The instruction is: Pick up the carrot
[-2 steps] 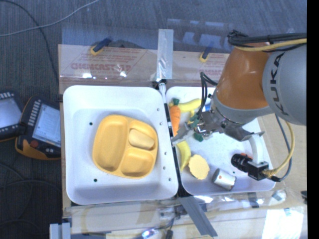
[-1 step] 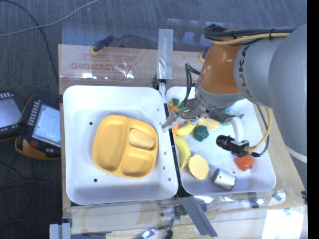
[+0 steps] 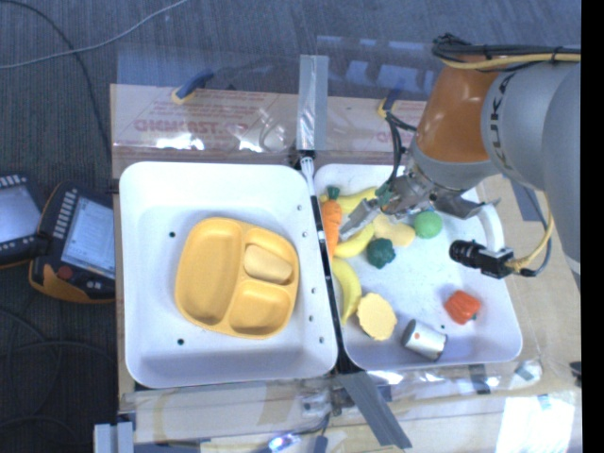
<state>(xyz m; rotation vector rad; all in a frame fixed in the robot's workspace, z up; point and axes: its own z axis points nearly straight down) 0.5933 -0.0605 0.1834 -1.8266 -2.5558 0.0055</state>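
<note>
The carrot (image 3: 331, 222), orange with a green top, lies along the left wall of the right bin (image 3: 491, 343). My gripper (image 3: 363, 215) hangs low over the bin just right of the carrot, above a yellow banana (image 3: 351, 245). One metal finger (image 3: 356, 221) points down and left toward the carrot. Nothing shows between the fingers.
The right bin also holds a green ball (image 3: 428, 224), dark broccoli (image 3: 380, 252), a second banana (image 3: 347, 289), a yellow round slice (image 3: 376, 317), a metal can (image 3: 422, 339) and a red-orange piece (image 3: 461, 306). A yellow divided plate (image 3: 236, 276) sits in the left bin (image 3: 151, 253).
</note>
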